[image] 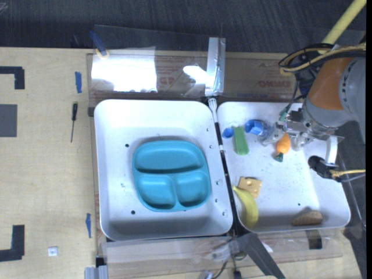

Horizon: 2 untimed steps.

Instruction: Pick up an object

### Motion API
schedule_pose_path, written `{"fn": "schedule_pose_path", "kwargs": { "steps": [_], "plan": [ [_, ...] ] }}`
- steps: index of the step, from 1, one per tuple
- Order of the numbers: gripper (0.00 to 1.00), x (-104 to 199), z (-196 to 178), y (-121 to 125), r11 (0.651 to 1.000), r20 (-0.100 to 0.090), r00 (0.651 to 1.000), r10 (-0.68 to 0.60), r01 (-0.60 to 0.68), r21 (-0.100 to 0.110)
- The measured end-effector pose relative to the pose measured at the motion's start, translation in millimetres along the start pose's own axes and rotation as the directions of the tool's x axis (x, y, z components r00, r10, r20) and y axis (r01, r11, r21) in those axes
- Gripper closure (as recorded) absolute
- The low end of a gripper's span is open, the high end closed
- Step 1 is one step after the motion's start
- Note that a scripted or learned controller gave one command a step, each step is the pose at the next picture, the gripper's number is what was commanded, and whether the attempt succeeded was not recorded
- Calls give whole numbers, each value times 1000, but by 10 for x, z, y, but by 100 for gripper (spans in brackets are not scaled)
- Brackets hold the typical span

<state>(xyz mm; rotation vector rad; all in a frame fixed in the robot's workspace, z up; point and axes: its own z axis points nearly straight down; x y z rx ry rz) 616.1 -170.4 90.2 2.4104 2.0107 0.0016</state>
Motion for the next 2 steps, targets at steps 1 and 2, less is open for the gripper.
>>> {"fn": "schedule_pose_path", "kwargs": {
  "steps": [1,2],
  "plan": [
    [100,5,-111,10,1000,1,1000,-2,2,-3],
    [100,1106,-1273,-260,1000,-7,1000,-23,23,-11]
  ]
}}
